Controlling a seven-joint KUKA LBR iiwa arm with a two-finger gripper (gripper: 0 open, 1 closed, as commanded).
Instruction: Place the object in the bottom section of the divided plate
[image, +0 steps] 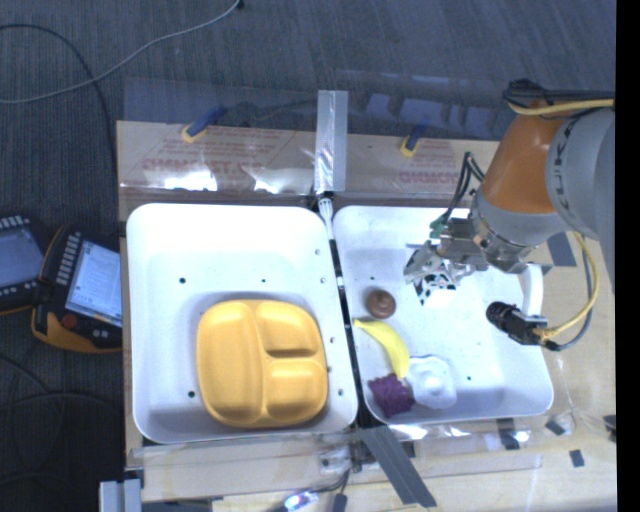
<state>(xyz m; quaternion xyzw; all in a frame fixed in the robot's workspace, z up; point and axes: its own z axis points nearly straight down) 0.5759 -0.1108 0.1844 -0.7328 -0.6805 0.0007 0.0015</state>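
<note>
A yellow divided plate (262, 362) lies in the left bin (170, 250), toward its front. In the right bin (500, 395) a small brown round object (379, 301) sits near the divider wall. Below it lie a yellow banana (388, 345), a purple grape bunch (391, 394) and a white object (432, 381). My gripper (432, 275) hangs over the middle of the right bin, right of the brown object and apart from it. Nothing shows between the gripper's tips.
A teach pendant (78, 290) lies on the floor left of the bench. Clear plastic sheeting and two yellow clamps (200, 125) run along the back edge. A black fitting with a yellow cable (520, 322) hangs from the arm over the right bin.
</note>
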